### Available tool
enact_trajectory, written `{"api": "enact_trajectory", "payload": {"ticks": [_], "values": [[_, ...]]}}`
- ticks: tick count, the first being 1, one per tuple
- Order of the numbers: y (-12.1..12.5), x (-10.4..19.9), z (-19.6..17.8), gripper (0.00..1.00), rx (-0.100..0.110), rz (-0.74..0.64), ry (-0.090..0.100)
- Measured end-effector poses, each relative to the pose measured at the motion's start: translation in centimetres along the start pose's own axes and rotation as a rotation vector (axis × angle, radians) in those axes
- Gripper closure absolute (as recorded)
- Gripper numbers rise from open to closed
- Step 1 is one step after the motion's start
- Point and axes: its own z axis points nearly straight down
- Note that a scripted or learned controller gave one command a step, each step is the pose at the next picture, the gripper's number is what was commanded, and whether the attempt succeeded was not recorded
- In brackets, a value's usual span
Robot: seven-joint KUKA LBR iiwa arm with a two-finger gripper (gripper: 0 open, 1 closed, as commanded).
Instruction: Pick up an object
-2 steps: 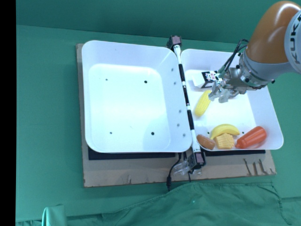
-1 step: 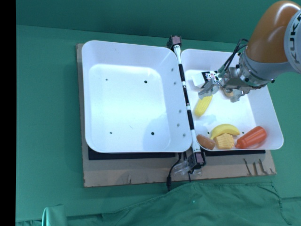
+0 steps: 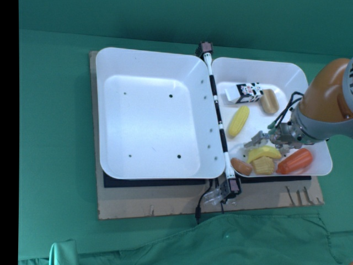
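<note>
- Looking at the camera view: my gripper sits low in the right bin, in the lower right of the frame, arm coming in from the right edge.
- Honestly can't tell whether it's clenched or released, too small and cluttered there.
- Closest target, I reckon, is the yellow banana, just below the tip toward the bottom edge, long axis roughly left-right.
- The corn cob lies up-left, tilted, a bit farther off.
- So a short drop down-frame should do it.
</note>
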Motion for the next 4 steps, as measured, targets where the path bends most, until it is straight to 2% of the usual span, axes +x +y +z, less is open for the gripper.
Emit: {"api": "enact_trajectory", "payload": {"ticks": [1,2,3,4], "values": [[0.2,-3.3,-10.3,0.0,-0.008,-0.006,-0.008],[0.3,-3.1,-19.5,0.0,-0.009,-0.01,-0.006],[-0.1,-2.9,-5.4,0.0,0.017,-0.007,0.003],[0.1,-3.2,-7.2,1.0,0.0,-0.004,-0.005]]}}
